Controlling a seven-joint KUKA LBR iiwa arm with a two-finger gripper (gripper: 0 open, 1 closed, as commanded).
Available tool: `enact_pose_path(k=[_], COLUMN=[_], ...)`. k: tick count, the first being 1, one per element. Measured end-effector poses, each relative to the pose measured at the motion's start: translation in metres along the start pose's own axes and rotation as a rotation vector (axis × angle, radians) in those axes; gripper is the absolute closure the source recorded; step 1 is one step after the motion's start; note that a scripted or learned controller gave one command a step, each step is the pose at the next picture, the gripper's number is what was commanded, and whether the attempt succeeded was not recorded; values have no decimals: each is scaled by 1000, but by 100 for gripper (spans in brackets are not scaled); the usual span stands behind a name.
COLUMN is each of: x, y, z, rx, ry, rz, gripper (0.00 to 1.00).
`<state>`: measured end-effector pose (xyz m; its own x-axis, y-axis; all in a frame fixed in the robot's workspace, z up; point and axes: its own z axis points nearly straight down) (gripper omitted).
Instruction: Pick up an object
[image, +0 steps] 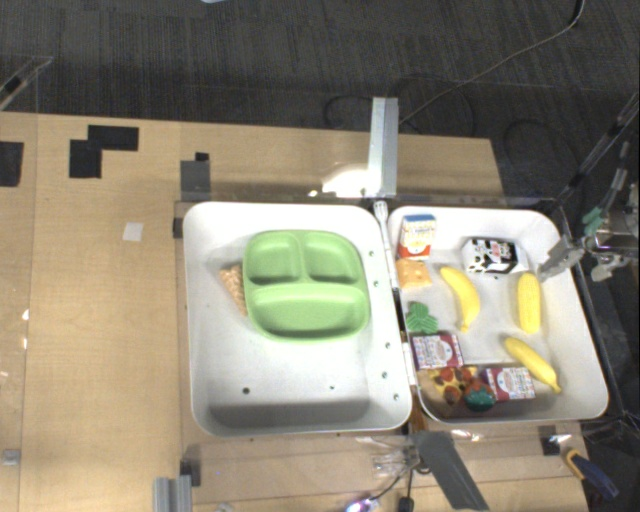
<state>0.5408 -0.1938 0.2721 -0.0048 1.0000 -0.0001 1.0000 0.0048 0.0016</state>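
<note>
- Three bananas (461, 296) lie loose in the right bin (590, 395), among small cartons and other toy food, at the right of the frame.
- A green tray (303, 283) sits in the left bin (215, 380), over something tan at its left edge.
- The gripper (556, 262) hangs at the right bin's upper right rim; whether it is open or closed I cannot tell.
- Nothing looks lifted, so the pick seems wholly ahead: choose, descend, close, raise.

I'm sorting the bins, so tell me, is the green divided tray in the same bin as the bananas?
No, the green tray lies in the left bin, while the bananas lie in the right bin.
</note>
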Motion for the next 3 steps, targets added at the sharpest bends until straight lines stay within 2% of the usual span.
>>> enact_pose_path(k=[1,2,3], x=[57,52,-12], y=[23,33,15], z=[142,181,85], rx=[-2,-13,-6], ry=[0,-2,-3], rz=[-166,-126,-201], gripper=[0,0,0])
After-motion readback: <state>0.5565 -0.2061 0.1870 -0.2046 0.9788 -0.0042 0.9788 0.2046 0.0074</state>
